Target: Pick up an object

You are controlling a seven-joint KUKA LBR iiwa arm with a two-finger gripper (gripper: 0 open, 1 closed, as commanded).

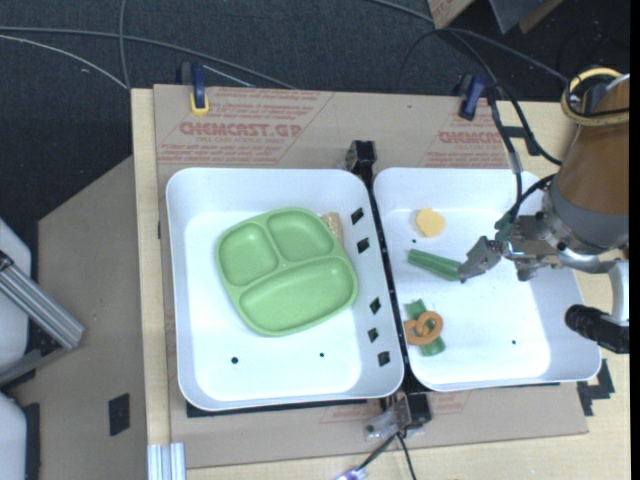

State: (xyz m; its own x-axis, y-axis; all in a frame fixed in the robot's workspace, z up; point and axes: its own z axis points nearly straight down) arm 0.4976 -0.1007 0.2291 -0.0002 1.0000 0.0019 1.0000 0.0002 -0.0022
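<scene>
Green stick-shaped piece [433, 263] lies lengthwise toward the gripper [476, 260], its near end touching the tip; grasp state cannot be told.

We see the flat brown cardboard-covered surface [300, 128] bearing two shallow white plastic bins: one [190, 298] far from the claw [480, 260], one [540, 353] beneath it.

The two white bins [200, 268] are looking like smooth, slightly glossy plastic, and the green divided plate [287, 270] in the left one is showing a matt plastic finish. The bench board [250, 123] beneath is looking like raw, printed cardboard or fibreboard, while the floor covering [80, 28] around is appearing dark and rough like carpet.
</scene>
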